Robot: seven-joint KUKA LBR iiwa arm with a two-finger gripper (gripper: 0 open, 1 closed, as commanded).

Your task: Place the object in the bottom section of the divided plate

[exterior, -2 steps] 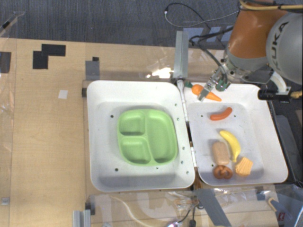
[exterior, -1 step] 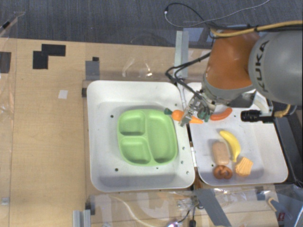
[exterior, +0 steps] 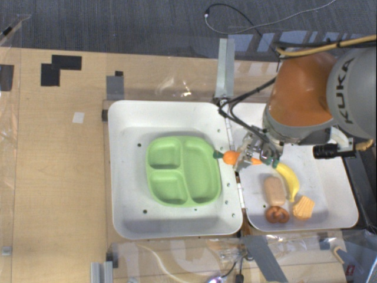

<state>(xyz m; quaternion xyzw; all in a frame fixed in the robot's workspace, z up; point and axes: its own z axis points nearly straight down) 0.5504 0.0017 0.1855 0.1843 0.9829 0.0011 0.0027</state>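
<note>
A light green divided plate lies in the left bin, with two small sections on its left and one long section on its right. My gripper hangs over the seam between the two bins, just right of the plate's rim. It is shut on a small orange carrot. The carrot's green top points toward the plate, and its orange tail sticks out on the gripper's other side. The orange wrist band covers the space above the gripper.
The right bin holds a banana, a tan bread-like roll, a brown round item and a yellow-orange chunk. A black cable loops beside the upright post between the bins.
</note>
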